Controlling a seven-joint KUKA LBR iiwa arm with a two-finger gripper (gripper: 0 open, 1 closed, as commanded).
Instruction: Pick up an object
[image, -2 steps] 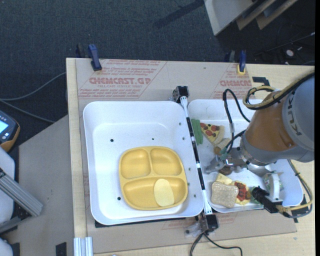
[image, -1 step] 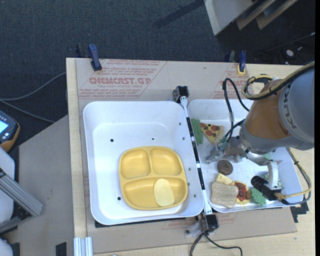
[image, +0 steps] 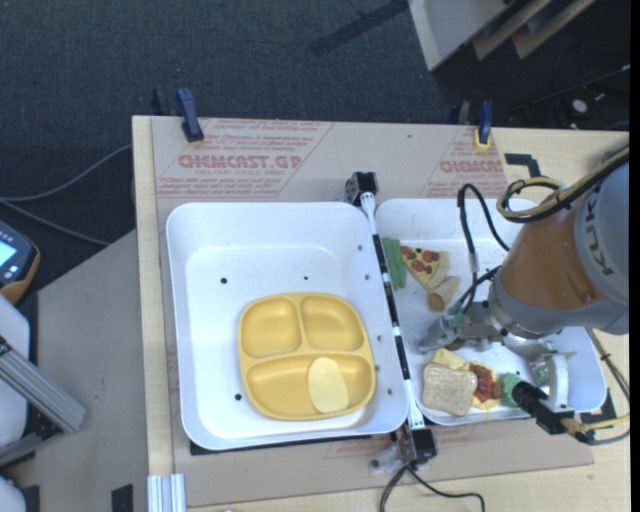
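The gripper (image: 452, 335) is low inside the right bin (image: 590, 375), near the middle of it, at the end of the grey arm (image: 545, 280) that reaches in from the right with its orange band just above the wrist. From this slanted view I cannot tell how wide it is, and I cannot see any object caught in it. It is just above a small group of food toys, but whether it touches one of them is not clear.

The things that can be picked up are mostly in this right bin. A pizza slice (image: 422, 263) with red dots lies near the far left corner, beside a green strip (image: 395, 265) that runs along the wall. A small tan piece (image: 440, 295) is just below the pizza slice. Near the front edge there is a slice of bread (image: 447, 389), with a yellow piece (image: 449, 359) just behind it and a red piece (image: 484, 383) touching its right side.

The left bin (image: 200, 300) holds a yellow divided plate (image: 290, 345), and a pale oval piece (image: 327, 384) lies in its large front compartment, well apart from the arm.

In my judgement the task is at the reaching or grasping stage, not finished. Nothing is lifted: every toy that I can see lies on the floor of a bin or on the plate. What is left is to get a firm grip on one item, probably one close to the bread, and to raise it clear.
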